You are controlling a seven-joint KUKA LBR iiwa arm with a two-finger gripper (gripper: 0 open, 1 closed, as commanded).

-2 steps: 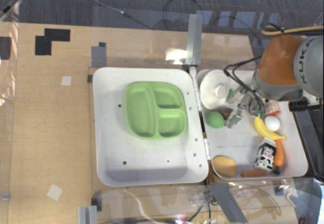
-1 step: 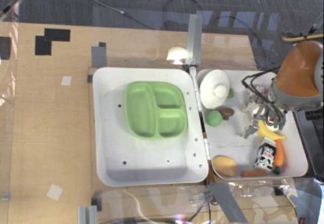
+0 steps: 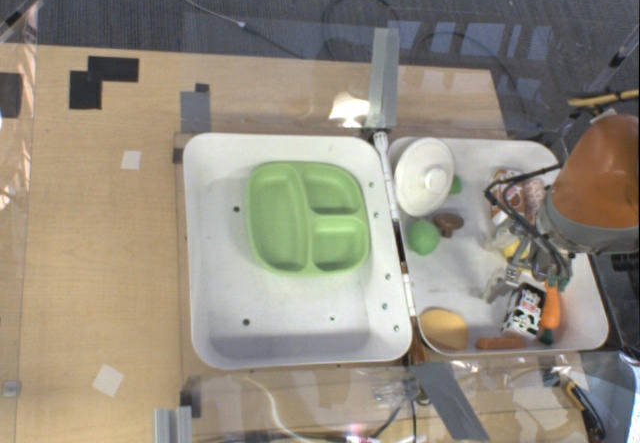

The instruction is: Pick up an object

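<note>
My gripper (image 3: pixel 512 281) hangs low over the right side of the right bin (image 3: pixel 470 276), under the grey arm with its orange band (image 3: pixel 603 176). Just below it lie a small black-and-white carton (image 3: pixel 525 310) and an orange carrot (image 3: pixel 551 312). A yellow piece (image 3: pixel 511 250) shows just above the gripper, partly hidden by cables. Also in this bin are a white lidded bowl (image 3: pixel 424 177), a green ball (image 3: pixel 425 237), a brown lump (image 3: pixel 449 223), a tan potato-like piece (image 3: pixel 445 327) and a brown sausage (image 3: pixel 500 342).
The left bin (image 3: pixel 215 261) holds a green divided plate (image 3: pixel 306 217). A metal divider (image 3: pixel 395 231) runs between the two bins. A wrapped item (image 3: pixel 515 193) lies at the back right, under the arm's cables.
</note>
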